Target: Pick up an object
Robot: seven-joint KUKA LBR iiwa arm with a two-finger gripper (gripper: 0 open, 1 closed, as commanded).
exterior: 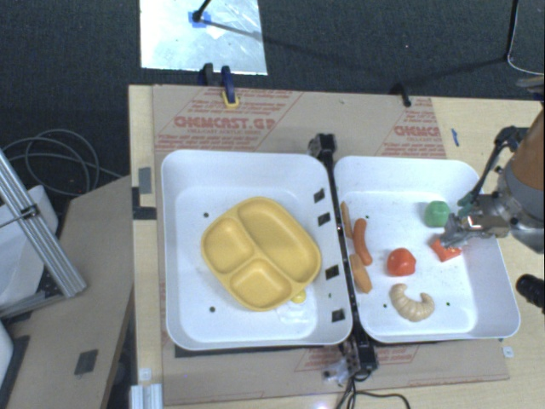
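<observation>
On the bench (281, 109), two white bins side by side. Left bin (183, 186): one yellow divided plate (260, 251), three compartments, lying flat near the middle; a small yellow piece (298, 297) just beside its lower right edge. Right bin (490, 313): two orange carrots (361, 239) along the left wall, one red-orange and longer, the other (361, 277) paler and just below it; a thin orange stick (346, 216) touching the divider; a red tomato (401, 262) near the centre; a beige croissant (412, 303) below the tomato, apart from it; a green block (437, 213) in the upper right part; a red-orange block (445, 250) near the right wall, below the green one. Arm (524, 173) enters from the right, over the right bin's edge. Tool (464, 225) sits just above the red-orange block, beside the green block; how far its fingers are parted cannot be told, and nothing is seen held between them. Behind the bins: brown cardboard with red lettering, a blue-and-yellow clamp (228, 83) at its far edge.
</observation>
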